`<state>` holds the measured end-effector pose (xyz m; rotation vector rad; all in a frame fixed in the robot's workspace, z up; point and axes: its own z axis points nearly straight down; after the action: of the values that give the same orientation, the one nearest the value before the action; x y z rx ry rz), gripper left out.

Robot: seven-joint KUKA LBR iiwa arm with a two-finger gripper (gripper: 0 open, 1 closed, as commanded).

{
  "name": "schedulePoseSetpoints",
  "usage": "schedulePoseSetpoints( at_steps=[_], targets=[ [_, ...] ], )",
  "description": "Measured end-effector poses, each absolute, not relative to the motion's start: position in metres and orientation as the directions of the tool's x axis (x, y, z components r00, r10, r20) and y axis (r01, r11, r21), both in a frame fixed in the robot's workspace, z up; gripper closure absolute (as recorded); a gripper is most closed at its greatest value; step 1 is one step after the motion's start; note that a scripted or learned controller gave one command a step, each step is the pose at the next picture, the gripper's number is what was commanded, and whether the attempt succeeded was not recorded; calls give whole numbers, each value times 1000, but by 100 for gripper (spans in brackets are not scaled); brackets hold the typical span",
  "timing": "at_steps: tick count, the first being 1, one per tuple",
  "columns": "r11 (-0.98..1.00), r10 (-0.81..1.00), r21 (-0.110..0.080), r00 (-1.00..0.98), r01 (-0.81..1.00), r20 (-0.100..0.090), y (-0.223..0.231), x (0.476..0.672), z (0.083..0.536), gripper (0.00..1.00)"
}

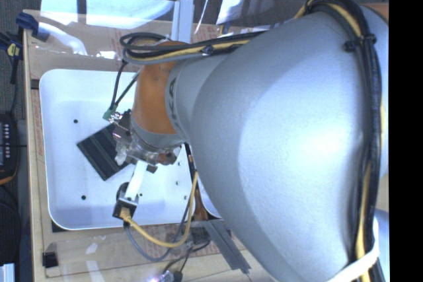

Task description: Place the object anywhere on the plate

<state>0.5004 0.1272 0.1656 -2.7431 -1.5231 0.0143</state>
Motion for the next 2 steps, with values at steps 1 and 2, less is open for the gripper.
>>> schedulePoseSetpoints(
  at_steps=[1,2],
  targets=[
    [-503,864,-7,503,864,-2,68,488,191,100],
    [-721,693,-5,721,693,-3,72,529,191,100]
  ],
)
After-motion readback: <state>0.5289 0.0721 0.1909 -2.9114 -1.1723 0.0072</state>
